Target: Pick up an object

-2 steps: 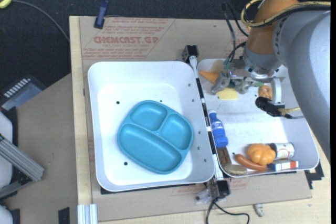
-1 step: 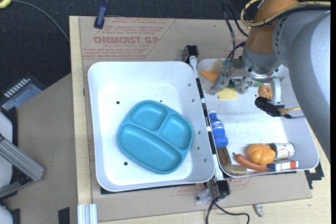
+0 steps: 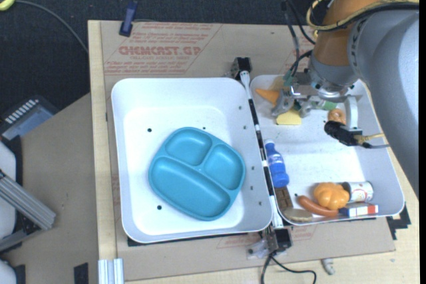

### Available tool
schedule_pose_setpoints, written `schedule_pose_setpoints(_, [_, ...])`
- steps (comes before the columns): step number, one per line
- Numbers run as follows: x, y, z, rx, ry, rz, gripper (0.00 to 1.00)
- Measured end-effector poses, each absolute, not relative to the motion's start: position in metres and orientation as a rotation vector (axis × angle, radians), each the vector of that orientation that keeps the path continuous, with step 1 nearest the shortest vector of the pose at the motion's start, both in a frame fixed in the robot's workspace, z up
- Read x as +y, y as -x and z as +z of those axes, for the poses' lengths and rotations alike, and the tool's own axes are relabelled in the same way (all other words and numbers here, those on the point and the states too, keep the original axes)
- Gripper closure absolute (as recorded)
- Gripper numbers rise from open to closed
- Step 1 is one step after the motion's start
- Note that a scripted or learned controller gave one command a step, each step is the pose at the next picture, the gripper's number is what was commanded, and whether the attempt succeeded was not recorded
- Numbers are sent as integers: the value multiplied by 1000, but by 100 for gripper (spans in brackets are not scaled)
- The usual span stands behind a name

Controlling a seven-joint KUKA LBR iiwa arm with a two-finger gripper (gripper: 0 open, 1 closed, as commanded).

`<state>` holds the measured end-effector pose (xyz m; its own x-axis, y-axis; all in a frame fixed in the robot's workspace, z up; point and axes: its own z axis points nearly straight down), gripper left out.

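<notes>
Got the gripper [image 3: 297, 105] down low at the far end of the right bin [image 3: 319, 159], coming in from the view's right. Can't tell whether open or closed from up here, too much metal bunched together. Not seeing anything clearly held, either.

Parked right over a small yellow chunk [image 3: 289, 119] lying on the bin floor toward the far left corner. Touching it or only just above it? Hard to call. Just behind that, an orange wedge [image 3: 267, 94] close to the bin's left wall. On the gripper's other side, a small brownish-orange lump [image 3: 337, 114].

Further along that same left wall, toward the near side, a blue bottle [image 3: 275, 166] lying on its side. Down in the near corner, a little huddle: orange pumpkin-looking thing [image 3: 331, 195], a reddish stick [image 3: 311, 206] touching it in front, a white tube [image 3: 360, 191] to its right, and a marker [image 3: 359, 211] along the near rim.

Over in the left bin [image 3: 140, 116], a blue divided plate [image 3: 196, 173] lying flat, well apart from the gripper.
</notes>
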<state>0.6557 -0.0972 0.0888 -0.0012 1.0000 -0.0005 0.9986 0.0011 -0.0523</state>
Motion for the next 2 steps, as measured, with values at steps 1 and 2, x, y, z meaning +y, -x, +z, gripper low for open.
schedule_pose_setpoints(1, [-17,-602,186,-2223,2219,-2,100])
schedule_pose_setpoints(2, [-9,-563,207,-2220,2220,1,100])
